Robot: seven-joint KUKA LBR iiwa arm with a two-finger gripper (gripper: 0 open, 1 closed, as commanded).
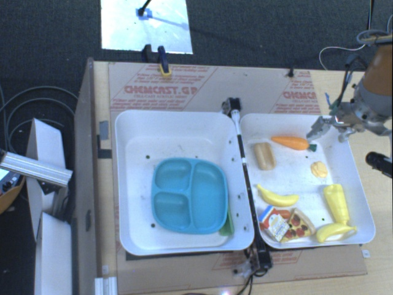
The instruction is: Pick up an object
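Hovering over the far right edge of the right bin (367,223), the jaws (330,128) spread wide with nothing between them. Just beside them on the left, almost touching the nearer fingertip, lies the orange carrot (290,142), its green end pointing toward them. Further left of the carrot rests a tan bread roll (264,155). Nearer the camera than the jaws sits a small pale yellow piece (319,169), and beyond it a yellow corn cob (336,203) with a banana (334,231) at the front rim. A second banana (277,196) and a pizza slice (288,224) lie front-left of the jaws. Well apart to the left, the left bin (132,140) holds a blue divided plate (189,195). Both bins stand on the worktop (202,85).
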